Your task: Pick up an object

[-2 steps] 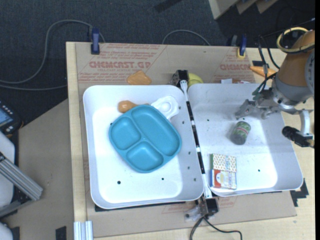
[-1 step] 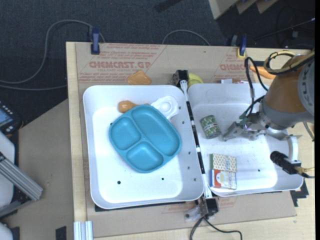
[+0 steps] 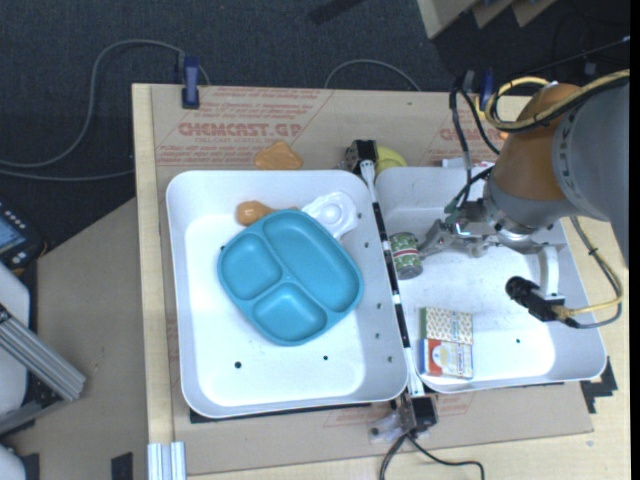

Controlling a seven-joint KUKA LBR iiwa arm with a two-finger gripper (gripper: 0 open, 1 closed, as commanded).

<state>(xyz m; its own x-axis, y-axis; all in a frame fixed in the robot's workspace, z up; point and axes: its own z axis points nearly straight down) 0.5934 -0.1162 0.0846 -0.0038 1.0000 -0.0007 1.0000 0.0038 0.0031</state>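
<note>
I am reaching my gripper point(image 3: 432, 240) toward the small green can point(image 3: 404, 254) lying at the left wall of the right bin point(image 3: 520, 363), I cannot tell its state, and next I am needing, I think, to close around the can.

My arm point(image 3: 570, 148) runs off the right edge. The blue tray point(image 3: 290, 275) hides part of an orange thing point(image 3: 252, 211); the can's point(image 3: 404, 254) label is unreadable.
</note>
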